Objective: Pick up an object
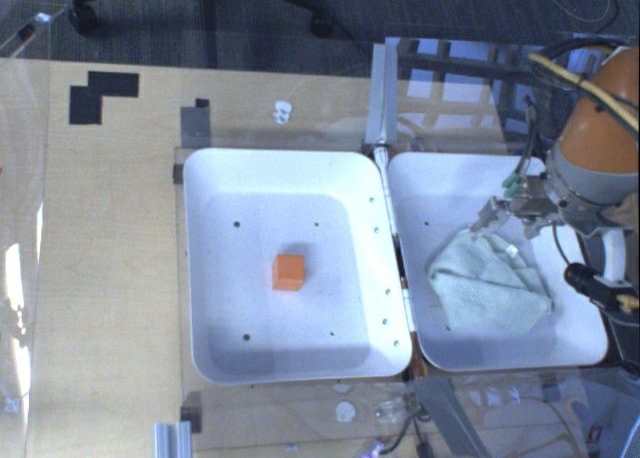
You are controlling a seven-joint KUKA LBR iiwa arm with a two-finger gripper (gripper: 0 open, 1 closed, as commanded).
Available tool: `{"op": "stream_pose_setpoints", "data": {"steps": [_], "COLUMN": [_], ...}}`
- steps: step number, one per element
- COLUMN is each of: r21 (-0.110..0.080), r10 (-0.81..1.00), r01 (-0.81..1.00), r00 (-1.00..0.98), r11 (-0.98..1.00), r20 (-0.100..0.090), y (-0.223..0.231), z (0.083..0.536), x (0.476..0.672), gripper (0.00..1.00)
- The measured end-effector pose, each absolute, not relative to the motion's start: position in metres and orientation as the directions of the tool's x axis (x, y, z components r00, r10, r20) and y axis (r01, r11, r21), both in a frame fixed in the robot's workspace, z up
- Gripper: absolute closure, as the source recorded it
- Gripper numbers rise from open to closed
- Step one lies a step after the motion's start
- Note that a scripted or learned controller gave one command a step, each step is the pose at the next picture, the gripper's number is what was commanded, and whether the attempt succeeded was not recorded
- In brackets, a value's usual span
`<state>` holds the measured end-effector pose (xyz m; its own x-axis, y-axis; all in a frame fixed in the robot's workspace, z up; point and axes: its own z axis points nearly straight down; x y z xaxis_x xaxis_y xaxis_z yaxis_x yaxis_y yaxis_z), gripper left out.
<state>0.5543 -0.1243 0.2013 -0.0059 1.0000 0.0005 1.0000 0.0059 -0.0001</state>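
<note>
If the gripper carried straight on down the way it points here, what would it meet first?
Most likely the pale green cloth lying crumpled in the right bin: the gripper points down at the cloth's upper edge. From this slanted view, how far above the cloth it is cannot be judged.

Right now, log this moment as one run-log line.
arm: over right bin | pincer: at pale cloth's upper edge | grasp: cannot tell | orange cube: left bin, untouched

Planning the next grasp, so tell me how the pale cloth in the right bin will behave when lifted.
The cloth lies crumpled with folds, so it is probably floppy and would drape and hang when raised. It looks thin, so likely light. Lying low on the right bin, it may bunch or slide if pushed, and will not roll.
</note>
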Motion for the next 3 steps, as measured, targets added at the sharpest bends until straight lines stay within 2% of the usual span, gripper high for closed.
{"op": "stream_pose_setpoints", "data": {"steps": [1,2,3], "r21": [0.011,0.016,0.001], "r10": [0.964,0.965,0.851], "r01": [0.964,0.964,0.851], "r00": [0.267,0.264,0.526], "r11": [-0.267,-0.264,-0.526], "r20": [0.001,0.002,0.000], "y": [-0.125,-0.125,-0.089], "z": [0.089,0.100,0.197], "x": [0.601,0.603,0.632], "gripper": [0.00,1.00,1.00]}}
